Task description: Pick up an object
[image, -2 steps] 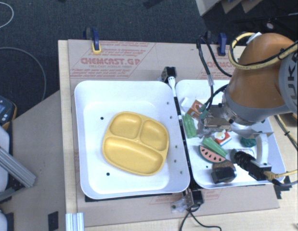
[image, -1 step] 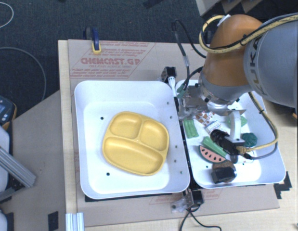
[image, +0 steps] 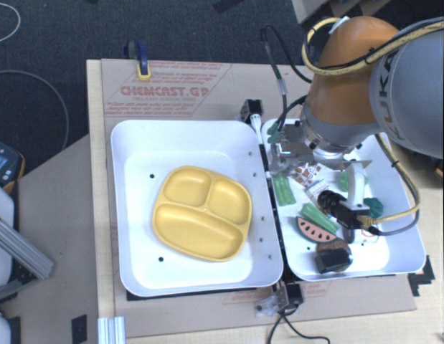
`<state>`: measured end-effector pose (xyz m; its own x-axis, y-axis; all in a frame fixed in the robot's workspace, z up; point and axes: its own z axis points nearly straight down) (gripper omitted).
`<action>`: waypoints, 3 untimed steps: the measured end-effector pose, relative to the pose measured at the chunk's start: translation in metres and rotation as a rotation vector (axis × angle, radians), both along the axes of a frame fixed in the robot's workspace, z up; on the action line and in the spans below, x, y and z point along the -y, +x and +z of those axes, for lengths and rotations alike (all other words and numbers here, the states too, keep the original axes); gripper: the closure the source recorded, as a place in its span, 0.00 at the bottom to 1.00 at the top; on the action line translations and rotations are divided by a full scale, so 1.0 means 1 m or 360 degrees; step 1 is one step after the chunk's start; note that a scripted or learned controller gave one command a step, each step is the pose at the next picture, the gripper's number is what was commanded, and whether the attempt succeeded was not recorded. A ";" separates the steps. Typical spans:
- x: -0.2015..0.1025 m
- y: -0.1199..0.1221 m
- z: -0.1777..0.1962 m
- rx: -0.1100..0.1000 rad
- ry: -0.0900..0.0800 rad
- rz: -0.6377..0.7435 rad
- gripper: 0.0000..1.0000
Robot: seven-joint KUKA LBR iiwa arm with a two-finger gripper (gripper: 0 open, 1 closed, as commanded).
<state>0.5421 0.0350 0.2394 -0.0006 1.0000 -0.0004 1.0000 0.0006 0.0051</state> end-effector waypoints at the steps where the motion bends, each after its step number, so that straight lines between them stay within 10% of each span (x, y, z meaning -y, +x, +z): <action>1: -0.037 -0.041 0.053 -0.0002 0.0004 0.0008 1.00; 2: -0.067 -0.063 0.100 0.0001 0.0005 0.0007 1.00; 3: -0.012 -0.052 -0.015 -0.0028 -0.0005 -0.0013 1.00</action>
